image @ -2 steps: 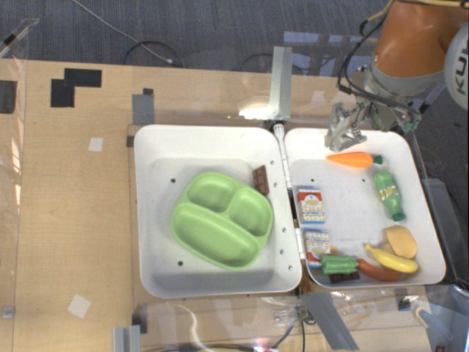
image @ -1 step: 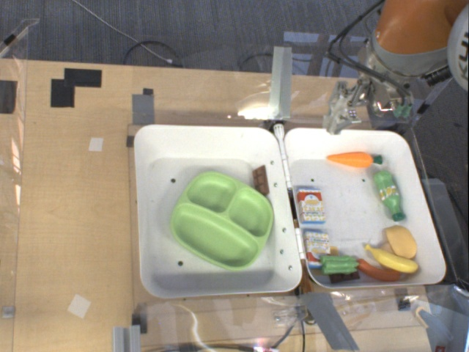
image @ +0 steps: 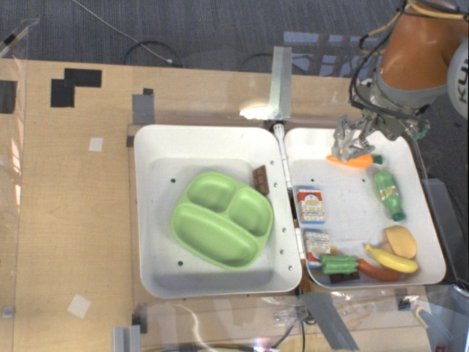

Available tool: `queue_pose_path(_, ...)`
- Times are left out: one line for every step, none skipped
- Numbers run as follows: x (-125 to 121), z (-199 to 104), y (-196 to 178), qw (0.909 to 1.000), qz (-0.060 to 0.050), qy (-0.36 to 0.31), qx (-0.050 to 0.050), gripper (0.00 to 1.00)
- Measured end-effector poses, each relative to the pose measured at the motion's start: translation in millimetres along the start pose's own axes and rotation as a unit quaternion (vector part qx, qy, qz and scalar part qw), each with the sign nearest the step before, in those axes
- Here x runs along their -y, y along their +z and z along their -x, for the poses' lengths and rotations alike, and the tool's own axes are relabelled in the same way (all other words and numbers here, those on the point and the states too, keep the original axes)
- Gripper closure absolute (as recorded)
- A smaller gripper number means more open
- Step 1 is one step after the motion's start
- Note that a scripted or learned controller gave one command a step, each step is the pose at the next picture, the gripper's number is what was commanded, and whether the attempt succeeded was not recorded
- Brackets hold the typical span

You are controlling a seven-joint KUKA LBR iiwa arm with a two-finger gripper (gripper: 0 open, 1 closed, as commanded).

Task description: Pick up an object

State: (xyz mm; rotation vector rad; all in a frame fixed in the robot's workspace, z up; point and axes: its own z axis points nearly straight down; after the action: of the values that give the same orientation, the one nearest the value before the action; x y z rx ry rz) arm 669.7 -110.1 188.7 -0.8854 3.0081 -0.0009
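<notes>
- Carrot [image: 352,161] — orange, green at its right end — lies at the back of the right bin [image: 432,218], just under the gripper [image: 355,139] and a shade toward the camera from it. It looks the likeliest thing to be picked, being the nearest.
- Its long axis runs left to right across the bin, roughly level with the back wall; so the fingers would have to close across its short width, front to back.
- Gripper hangs over the carrot's left half, metal fingers pointing down; whether they touch it I cannot tell, and I cannot tell how far apart they stand either. Nothing is clearly seen held between them.
- Bottle [image: 387,192], green, lies to the gripper's right and nearer the camera, close to the carrot's green tip but apart from it — the one neighbour that a wide approach might brush.
- Two cartons [image: 311,204], one below the other, lie to the gripper's left and toward the camera, along the bin's left wall.
- Well toward the camera from the gripper, at the front of the bin: a potato [image: 401,241], a banana [image: 392,259] touching it, and a small green and red cluster I cannot name for sure.
- Left bin [image: 154,196], far to the gripper's left, bears a green tray [image: 222,218] and a small brown bar [image: 260,180] beside its back right corner.
</notes>
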Motion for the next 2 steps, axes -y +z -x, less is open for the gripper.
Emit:
queue_pose_path(-13,12,-94,0.9880,-0.003,0.154,0.005,1.00)
queue_pose_path(-62,43,-151,0.9865,-0.002,0.163,0.006,1.00)
